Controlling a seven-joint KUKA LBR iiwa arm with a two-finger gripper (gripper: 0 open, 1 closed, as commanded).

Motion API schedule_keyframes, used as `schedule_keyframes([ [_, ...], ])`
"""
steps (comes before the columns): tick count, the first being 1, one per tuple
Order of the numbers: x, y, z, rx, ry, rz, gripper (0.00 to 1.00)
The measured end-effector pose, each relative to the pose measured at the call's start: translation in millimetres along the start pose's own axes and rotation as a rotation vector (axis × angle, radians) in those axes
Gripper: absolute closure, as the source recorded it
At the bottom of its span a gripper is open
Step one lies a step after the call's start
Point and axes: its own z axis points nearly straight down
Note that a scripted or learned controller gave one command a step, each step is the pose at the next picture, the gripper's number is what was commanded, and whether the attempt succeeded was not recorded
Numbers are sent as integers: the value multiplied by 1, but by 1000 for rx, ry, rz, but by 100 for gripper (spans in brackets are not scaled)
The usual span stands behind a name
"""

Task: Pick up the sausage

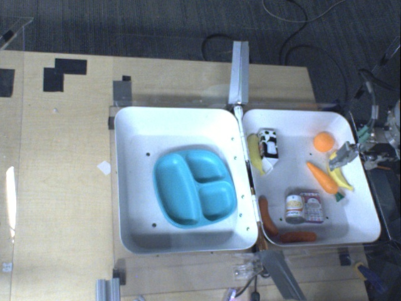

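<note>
Bench (62, 187) of pale wood, as you scan from the left, carries black square markings near its far edge. Left bin (131, 137), white and shallow, holds one item: a blue divided tray (195, 188) with three compartments, lying near the bin's middle. Metal rail (239, 74) stands at the seam between the two bins, at the far side. Right bin (357, 227), touching the left one along that seam, lists as follows. Yellow banana (253, 153) lies along the left wall, with a black-and-white carton (269, 148) just beside it. Sausage (267, 216), your task item, is reddish brown and lies lengthwise against the left wall near the front corner; a second sausage (299, 236) lies crosswise along the front wall, near the first. Small jar (294, 207) and a packet (312, 207) sit together just behind that second sausage. Carrot (323, 179), orange with a green end, lies on a slant further right, beside a second small banana (341, 179). Orange (323, 142) sits behind them. Gripper (343, 155) hangs at the bin's right side, above the small banana and well apart from the sausage; you cannot tell from this view how its fingers are set.
</note>
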Motion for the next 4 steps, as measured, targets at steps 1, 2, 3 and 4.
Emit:
schedule_keyframes([
  [1, 49, 43, 68, 1, 1, -51, 0],
  [2, 111, 60, 91, 2, 1, 120, 0],
  [3, 111, 60, 91, 1, 2, 121, 0],
  [4, 176, 34, 91, 2, 2, 168, 0],
])
